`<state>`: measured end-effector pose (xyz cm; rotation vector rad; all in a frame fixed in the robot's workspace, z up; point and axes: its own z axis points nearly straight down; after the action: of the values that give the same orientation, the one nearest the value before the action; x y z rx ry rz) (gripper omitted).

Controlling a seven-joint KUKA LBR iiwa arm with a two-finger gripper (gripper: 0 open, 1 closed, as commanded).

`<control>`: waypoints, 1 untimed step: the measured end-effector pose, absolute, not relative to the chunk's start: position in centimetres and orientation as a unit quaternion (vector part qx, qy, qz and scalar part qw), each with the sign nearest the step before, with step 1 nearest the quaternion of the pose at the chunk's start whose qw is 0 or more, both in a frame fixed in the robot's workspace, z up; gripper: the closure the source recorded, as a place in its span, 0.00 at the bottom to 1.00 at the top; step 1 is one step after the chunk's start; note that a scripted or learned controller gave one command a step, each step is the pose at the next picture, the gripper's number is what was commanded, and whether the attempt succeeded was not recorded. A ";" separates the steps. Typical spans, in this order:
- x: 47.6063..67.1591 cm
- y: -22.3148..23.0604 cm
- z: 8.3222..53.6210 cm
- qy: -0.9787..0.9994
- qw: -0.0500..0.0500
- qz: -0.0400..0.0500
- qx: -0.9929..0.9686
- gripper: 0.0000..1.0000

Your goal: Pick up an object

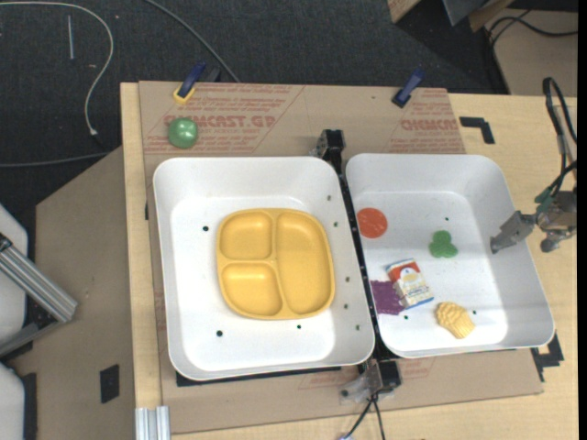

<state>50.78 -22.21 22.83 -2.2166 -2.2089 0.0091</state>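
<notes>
Yellow sectioned plate (275,263) is laid flat in the left bin (183,337), well apart from the pickable clutter. Candidates are grouped in the right bin (495,186): orange disc (371,222), green piece (443,244), small carton (409,282) touching a purple scrap (387,298), yellow toy (454,319). The gripper (509,232) is seen over the right bin's right wall, nothing held; finger state cannot be told. A green ball (182,133) is left on the cardboard, out of play.

Dark carpet floor (229,26) with a loose white cable (96,71), cardboard-topped wooden bench (275,113), blue clamps (407,89).
</notes>
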 end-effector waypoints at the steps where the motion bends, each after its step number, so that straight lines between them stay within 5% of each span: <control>1: 51.1 -22.2 23.4 -0.707 0.001 0.000 -0.707 0.00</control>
<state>51.06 -22.16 23.43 -2.2202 -2.2208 0.0000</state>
